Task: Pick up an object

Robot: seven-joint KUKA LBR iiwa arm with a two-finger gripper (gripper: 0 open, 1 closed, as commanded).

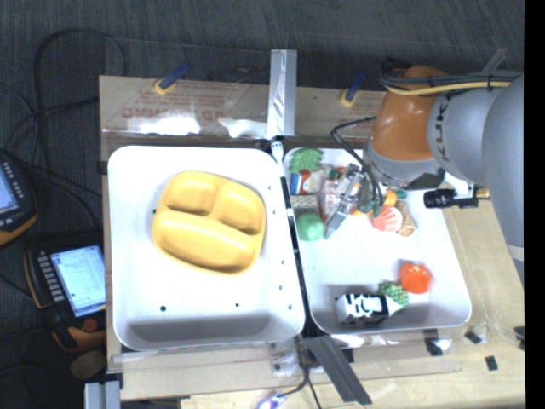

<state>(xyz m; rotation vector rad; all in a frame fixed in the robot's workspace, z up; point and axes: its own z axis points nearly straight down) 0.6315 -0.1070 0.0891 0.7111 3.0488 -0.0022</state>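
A small green object (310,227) lies at the right bin's (443,267) left wall, just beside the claw (338,214), whose grip I cannot tell, so this looks like the approach, needing a descent and closure.

Arm (477,135) cropped at right edge

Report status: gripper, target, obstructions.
Gripper low in right bin, upper-left corner. Over green toy; hold unconfirmed. Clutter close around it.
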